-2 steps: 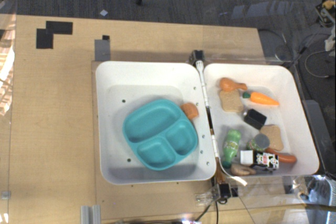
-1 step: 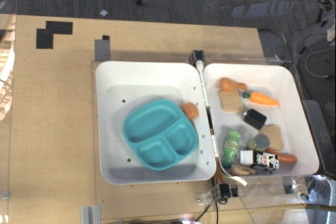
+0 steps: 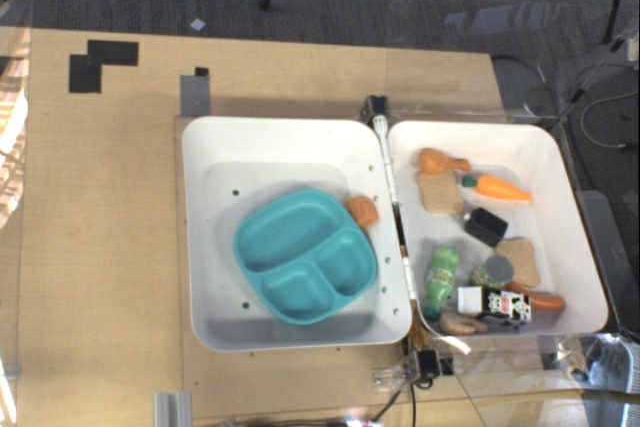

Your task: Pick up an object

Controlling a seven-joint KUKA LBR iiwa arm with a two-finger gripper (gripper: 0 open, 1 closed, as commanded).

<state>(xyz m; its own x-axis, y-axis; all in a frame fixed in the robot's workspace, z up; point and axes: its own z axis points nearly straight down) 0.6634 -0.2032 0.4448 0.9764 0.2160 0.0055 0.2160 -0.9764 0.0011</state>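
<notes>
While the bench (image 3: 100, 265) is carrying two white bins side by side, the left bin (image 3: 200, 215) is holding a teal divided plate (image 3: 305, 255), which is lying flat near the middle and reaching toward the bin's near edge. A small orange-brown roll (image 3: 362, 210) is resting against the plate's far right edge, close to the wall that the two bins share.

The right bin (image 3: 560, 165) is holding the things to pick from. An orange-brown lump (image 3: 440, 161) is sitting near its far left corner, with a slice of bread (image 3: 438, 193) lying just below it. A carrot (image 3: 497, 187) is lying beside that slice, its green tip pointing at it. A black block (image 3: 486, 226) is sitting near the middle. A green bottle (image 3: 440, 277) is lying along the left wall. A grey disc (image 3: 495, 270) is touching a second slice of bread (image 3: 520, 260). A black and white box (image 3: 495, 303), a red sausage (image 3: 540, 300) and a tan piece (image 3: 460, 323) are lying along the near edge.

Whether the claw is open or closed cannot be told.
</notes>
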